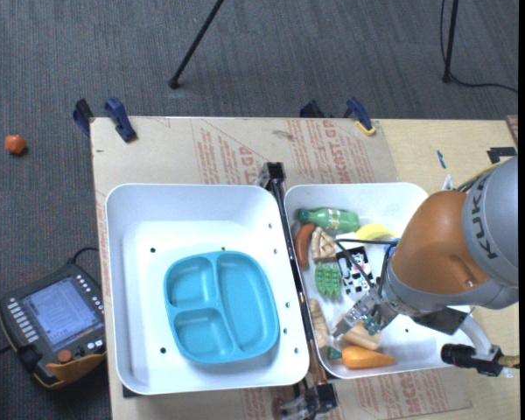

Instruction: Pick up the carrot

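Far left, on the dark carpet: a small orange ball (16,144), and lower down a handheld control pendant (55,323) with a lit screen.

Bench (201,147) of plywood, blue clamps (120,118) along its back edge.

Left bin (127,234): a blue divided plate (220,305) with three compartments, lying flat near the middle.

Right bin (402,191), left part: a green bottle (329,219) lying on its side at the back, a yellow item (376,232) just beside its right end. Below the bottle a reddish sausage-shaped piece (304,242), a slice that looks like pizza (324,247), and a green ridged block (327,279).

The gripper (360,315) hangs low over the front part of the right bin, fingers pointing down and to the left. Whether they are spread or pressed together I cannot tell; nothing is clearly seen between them.

The carrot (368,358) lies on the bin floor at the front edge, just below the gripper, tip pointing right, green end to the left.

Arm (446,252): orange band and grey body cover the right part of that bin.
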